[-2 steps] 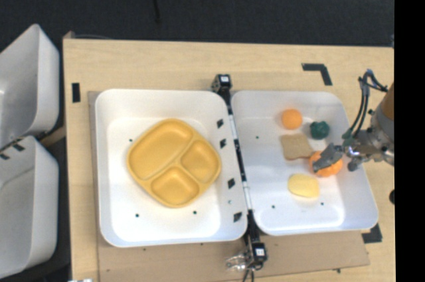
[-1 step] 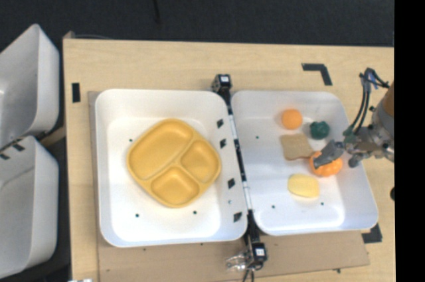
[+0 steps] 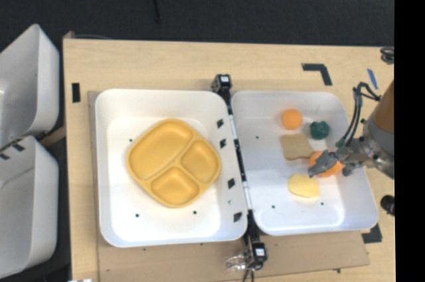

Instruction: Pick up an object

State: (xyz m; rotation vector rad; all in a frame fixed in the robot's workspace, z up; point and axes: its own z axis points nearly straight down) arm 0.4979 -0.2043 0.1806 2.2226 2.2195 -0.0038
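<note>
So here we've got the arm (image 3: 380,135) reaching in from the right over the right bin (image 3: 265,217), with the claw (image 3: 325,164) down low by the bin's right side. It's sitting right on top of an orange object (image 3: 330,168), and we honestly can't tell whether the claw is apart or together, or whether it's actually got hold of that thing; it's all too small and dark there.

The rest of the right bin: an orange ball (image 3: 291,118) near the back, a dark green object (image 3: 319,129) just beside it to the right, a tan flat piece (image 3: 294,146) that looks like a slice of toast in front of those, touching or almost touching the orange object under the claw. Then a pale yellow object (image 3: 304,186) sits a bit nearer the front, just beside the claw.

The left bin (image 3: 113,221) has a yellow divided plate (image 3: 174,162) with three compartments, lying flat and turned at an angle, about in the middle. Both bins rest side by side on the wooden bench (image 3: 80,161).
</note>
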